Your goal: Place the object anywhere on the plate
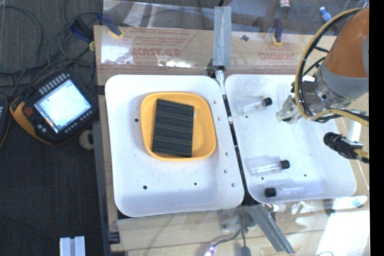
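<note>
Arm [351, 57] cropped at right edge, tool [288, 110] fingers blurred, plate [207, 129] centre hidden under dark block [173, 128]

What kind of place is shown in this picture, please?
Probably a robotics lab: a robot arm over two white bins, a teach pendant on the carpet, and loose cables.

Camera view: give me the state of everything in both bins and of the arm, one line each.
Yellow plate: in the left bin, flat.
Black ribbed block: lying flat on the plate.
Left bin: holds the plate.
Right bin: holds three clear vials.
Upper vial: lying on its side.
Middle vial: lying on its side.
Lower vial: lying by the front wall.
Gripper: over the right bin; jaws unclear.
</note>
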Controlling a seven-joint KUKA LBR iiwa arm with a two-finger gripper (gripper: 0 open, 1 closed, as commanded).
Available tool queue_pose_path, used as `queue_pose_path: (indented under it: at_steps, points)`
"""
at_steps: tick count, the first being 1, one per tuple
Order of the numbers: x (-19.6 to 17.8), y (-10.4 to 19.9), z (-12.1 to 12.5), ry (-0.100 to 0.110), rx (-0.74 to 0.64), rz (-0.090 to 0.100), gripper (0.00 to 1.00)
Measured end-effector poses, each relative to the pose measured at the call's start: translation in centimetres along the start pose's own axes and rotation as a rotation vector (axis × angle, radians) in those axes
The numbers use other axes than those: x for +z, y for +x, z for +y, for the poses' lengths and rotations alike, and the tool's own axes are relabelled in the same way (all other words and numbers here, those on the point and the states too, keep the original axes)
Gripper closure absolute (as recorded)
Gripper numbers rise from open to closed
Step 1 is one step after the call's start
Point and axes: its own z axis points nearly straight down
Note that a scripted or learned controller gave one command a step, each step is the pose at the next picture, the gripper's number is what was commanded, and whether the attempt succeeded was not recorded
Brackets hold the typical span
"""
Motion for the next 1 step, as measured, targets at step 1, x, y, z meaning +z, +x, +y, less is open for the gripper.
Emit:
queue_pose_path:
  at_steps: [1]
  points:
    - [-0.02, 0.0, 0.01, 0.0, 0.0, 0.0, 0.0]
